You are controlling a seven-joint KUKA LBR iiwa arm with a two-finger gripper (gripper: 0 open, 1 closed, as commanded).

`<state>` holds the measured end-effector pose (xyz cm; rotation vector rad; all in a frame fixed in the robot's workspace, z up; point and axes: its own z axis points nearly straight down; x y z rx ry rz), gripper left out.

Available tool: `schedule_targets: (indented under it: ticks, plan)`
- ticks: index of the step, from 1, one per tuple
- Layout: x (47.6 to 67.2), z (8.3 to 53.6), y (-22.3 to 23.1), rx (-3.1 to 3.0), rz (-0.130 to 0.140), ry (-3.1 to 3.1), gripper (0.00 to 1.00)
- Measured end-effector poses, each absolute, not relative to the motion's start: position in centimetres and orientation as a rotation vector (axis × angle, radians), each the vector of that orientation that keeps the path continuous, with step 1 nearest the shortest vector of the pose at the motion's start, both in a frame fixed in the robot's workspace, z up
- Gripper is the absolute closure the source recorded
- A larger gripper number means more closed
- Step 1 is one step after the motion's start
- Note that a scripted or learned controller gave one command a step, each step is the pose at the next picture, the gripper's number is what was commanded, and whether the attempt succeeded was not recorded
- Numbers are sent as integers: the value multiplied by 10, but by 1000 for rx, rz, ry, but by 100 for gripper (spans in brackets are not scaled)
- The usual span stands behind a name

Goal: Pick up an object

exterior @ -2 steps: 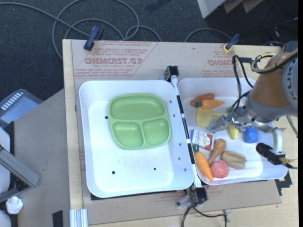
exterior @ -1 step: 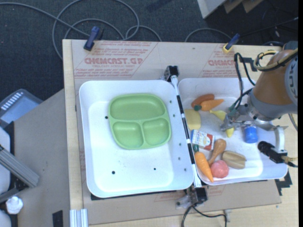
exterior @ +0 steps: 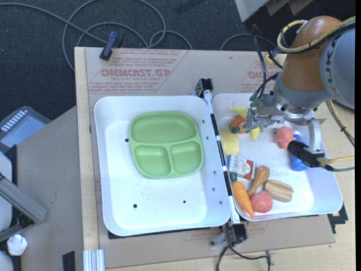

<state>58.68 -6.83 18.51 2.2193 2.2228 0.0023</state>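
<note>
Right bin (exterior: 327, 199) crowded: carrot (exterior: 242, 199), bun (exterior: 279, 190), carton (exterior: 241, 166) below tool (exterior: 252, 121).

Pale green three-compartment plastic tray (exterior: 167, 143) sits in left white shallow bin (exterior: 113, 168). Blue clip (exterior: 109, 45) on cardboard-covered worktop (exterior: 141, 72) at 11 o'clock, grey cables (exterior: 84, 16) beyond.

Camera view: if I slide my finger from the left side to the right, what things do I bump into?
Green divided plate → black clip between the bins → orange carrot → bread roll → blue toy.
</note>
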Motion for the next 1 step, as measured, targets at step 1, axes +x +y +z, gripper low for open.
schedule_targets:
  ticks: [1]
  plan:
    - [559, 211, -28, 2222, -1, 2224, 100]
